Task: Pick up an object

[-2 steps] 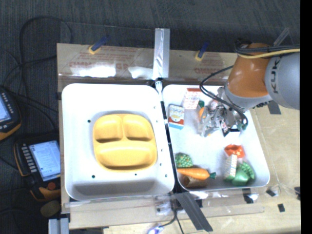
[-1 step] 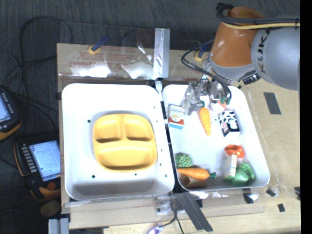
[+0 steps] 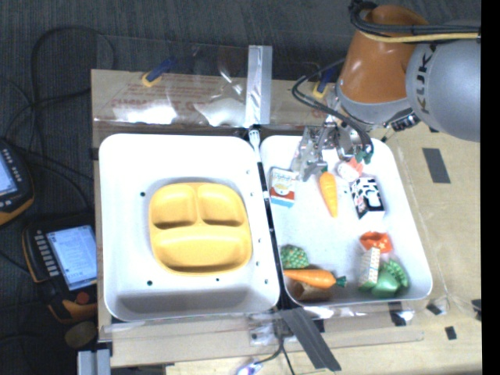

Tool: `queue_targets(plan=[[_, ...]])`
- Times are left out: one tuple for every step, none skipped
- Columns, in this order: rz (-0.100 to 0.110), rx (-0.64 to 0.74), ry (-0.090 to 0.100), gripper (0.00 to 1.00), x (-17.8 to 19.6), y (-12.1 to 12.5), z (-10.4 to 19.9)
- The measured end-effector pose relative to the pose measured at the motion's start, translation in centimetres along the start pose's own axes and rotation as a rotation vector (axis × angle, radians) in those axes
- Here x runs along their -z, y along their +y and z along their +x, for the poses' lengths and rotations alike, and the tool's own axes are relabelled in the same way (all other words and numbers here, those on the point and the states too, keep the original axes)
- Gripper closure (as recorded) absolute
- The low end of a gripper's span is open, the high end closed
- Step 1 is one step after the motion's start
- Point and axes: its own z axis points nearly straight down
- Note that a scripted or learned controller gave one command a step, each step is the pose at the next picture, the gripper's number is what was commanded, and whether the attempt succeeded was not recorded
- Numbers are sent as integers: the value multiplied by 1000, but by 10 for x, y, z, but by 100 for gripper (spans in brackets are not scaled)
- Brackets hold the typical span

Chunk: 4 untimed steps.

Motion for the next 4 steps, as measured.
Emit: queue_targets(plan=[[3,1,-4,100,10,0,-1],[6,1,-7,100,20,0,-2],[8,1,-11,100,30,0,-3],[11,0,-15,100,40,0,-5]])
